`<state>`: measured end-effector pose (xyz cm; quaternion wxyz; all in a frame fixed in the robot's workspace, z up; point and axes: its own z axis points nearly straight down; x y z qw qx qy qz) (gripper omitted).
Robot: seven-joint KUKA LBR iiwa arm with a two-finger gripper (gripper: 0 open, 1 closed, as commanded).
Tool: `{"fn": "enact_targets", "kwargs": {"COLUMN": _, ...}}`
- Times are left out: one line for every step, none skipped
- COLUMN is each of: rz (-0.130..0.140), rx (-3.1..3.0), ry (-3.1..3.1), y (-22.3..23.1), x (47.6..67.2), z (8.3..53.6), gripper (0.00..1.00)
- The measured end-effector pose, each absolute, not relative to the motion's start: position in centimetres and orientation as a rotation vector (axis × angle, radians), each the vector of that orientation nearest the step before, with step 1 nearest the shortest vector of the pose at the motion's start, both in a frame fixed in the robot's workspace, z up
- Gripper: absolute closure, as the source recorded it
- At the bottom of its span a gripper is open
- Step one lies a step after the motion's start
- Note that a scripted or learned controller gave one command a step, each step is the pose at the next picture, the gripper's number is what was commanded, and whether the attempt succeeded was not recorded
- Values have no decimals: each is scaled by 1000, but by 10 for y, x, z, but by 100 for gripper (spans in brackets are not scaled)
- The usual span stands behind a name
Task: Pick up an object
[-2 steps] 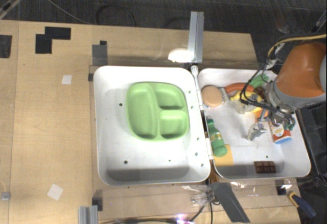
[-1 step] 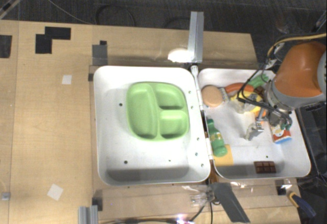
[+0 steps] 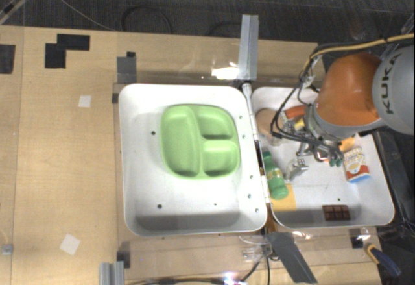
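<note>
Gripper over right bin, finger state unclear. Green bottle just beside: light, slick (likely plastic); grasp across body.

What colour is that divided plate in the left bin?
Light green; the plate shows clearly in the camera view, lying in the left bin.

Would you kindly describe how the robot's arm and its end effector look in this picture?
The arm is grey with a rounded orange band and dark KUKA lettering on its side. Black cables loop around the wrist. The end effector is small, metallic and silvery, with wiring bundled just above it.
</note>
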<state>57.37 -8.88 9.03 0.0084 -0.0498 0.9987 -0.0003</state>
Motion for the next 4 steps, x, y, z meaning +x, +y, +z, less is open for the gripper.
{"fn": "enact_targets", "kwargs": {"rz": 0, "rx": -2, "ry": 3124, "y": -120, "x": 554, "z": 90, "gripper": 0}}
{"fn": "enact_targets", "kwargs": {"rz": -1, "rx": 20, "ry": 3127, "y": -138, "x": 592, "z": 89, "gripper": 0}}
{"fn": "enact_targets", "kwargs": {"rz": -2, "rx": 354, "ry": 3106, "y": -171, "x": 543, "z": 90, "gripper": 0}}
{"fn": "enact_targets", "kwargs": {"rz": -2, "rx": 376, "ry": 3101, "y": -148, "x": 516, "z": 91, "gripper": 0}}
